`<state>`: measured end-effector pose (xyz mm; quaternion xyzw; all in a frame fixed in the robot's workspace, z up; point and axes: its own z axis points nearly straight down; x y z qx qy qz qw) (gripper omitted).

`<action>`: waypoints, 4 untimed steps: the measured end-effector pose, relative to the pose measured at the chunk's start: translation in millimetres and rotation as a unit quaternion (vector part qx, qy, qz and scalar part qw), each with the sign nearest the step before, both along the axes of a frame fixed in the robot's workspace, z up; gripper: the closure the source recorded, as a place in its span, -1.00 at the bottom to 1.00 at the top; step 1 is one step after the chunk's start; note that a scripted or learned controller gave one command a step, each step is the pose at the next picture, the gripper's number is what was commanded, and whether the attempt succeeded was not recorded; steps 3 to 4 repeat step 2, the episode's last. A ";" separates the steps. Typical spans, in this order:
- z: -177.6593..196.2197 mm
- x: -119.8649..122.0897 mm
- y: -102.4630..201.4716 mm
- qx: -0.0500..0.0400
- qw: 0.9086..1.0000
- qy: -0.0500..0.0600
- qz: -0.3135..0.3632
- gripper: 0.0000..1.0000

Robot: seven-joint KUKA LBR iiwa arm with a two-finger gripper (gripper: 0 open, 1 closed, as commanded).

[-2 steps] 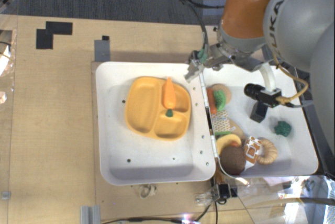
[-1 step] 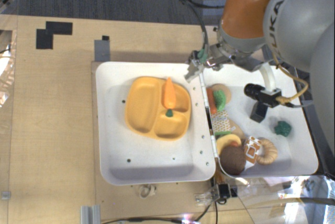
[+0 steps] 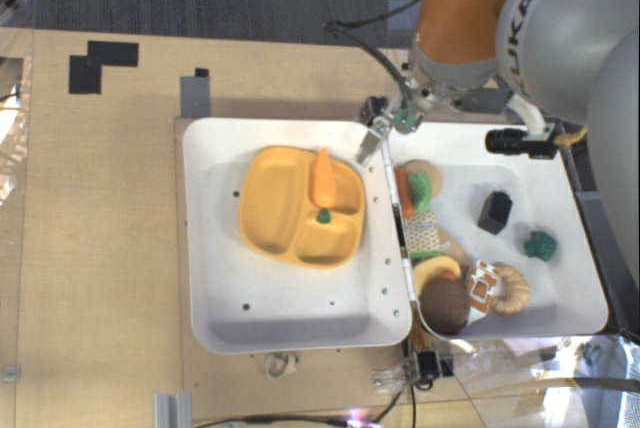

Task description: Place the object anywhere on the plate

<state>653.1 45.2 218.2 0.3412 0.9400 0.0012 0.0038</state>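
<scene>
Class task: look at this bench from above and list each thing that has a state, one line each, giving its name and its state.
carrot: lying on the plate, across its divider, green end nearer the camera.
plate: upright in the left bin, holding the carrot.
left bin: holding the plate.
right bin: holding several toy foods and small things.
gripper: above the wall between the bins, holding nothing.

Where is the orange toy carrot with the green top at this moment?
The orange toy carrot lies on the yellow divided plate in the left white bin, near the plate's right edge.
</scene>
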 end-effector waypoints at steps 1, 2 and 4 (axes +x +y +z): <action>14.3 2.9 1.6 0.001 1.000 -0.006 0.002 1.00; 13.7 2.7 1.6 0.001 1.000 -0.006 0.002 -1.00; 13.7 2.7 1.6 0.001 1.000 -0.006 0.002 -1.00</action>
